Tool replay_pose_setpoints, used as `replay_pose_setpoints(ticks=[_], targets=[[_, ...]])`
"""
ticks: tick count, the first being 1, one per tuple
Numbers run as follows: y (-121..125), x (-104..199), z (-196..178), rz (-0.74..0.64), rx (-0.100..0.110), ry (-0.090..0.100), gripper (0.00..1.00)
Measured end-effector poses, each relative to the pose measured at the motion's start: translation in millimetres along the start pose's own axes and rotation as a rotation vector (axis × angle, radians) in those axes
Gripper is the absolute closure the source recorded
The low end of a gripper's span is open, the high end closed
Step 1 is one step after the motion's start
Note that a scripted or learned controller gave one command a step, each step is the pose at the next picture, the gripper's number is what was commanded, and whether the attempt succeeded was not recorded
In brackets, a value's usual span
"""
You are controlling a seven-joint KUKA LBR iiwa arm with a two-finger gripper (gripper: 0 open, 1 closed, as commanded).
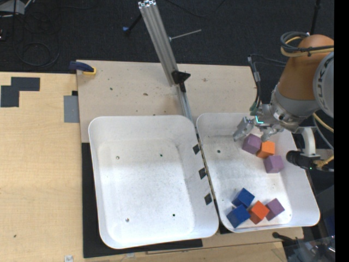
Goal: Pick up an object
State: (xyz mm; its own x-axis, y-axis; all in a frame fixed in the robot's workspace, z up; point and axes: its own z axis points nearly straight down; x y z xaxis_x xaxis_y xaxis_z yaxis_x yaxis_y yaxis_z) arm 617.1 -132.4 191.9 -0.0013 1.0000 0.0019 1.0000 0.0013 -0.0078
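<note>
The arm (305,75) reaches in from the right and its gripper (256,125) sits low over the far part of the right bin (218,162), just above a small cluster of blocks. One grey finger (241,129) angles out to the left of a purple block (252,144), and the rest of the tool sits above and to the right of that block, so the jaws look spread apart with nothing between them; no block is lifted or clamped as far as this view shows. The purple block lies on the bin floor, touching or nearly touching an orange block (267,148) to its right, with a second purple block (274,163) just nearer and to the right of that. A separate group rests at the near end of the same bin: two blue blocks (240,206), an orange block (258,212) and a purple one (275,207), packed close together and well apart from the gripper. The left bin (142,179) holds no blocks. Judging by this, the pick has not been made: the gripper is positioned at the far cluster, most likely aiming for the purple block beneath it, and what remains is closing on it and raising it clear of the bin. The tight neighbouring orange block could get in the way.
</note>
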Motion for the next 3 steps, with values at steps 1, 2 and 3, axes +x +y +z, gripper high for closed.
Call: replay_pose_setpoints(ticks=[1, 2, 3], targets=[[1.0, -0.2, -2.4, 0.000, -0.004, -0.001, 0.00], [-1.0, -8.3, 57.8, 0.002, 0.001, -0.001, 0.00], [-0.2, -7.7, 101.9, 0.004, -0.007, -0.002, 0.00]])
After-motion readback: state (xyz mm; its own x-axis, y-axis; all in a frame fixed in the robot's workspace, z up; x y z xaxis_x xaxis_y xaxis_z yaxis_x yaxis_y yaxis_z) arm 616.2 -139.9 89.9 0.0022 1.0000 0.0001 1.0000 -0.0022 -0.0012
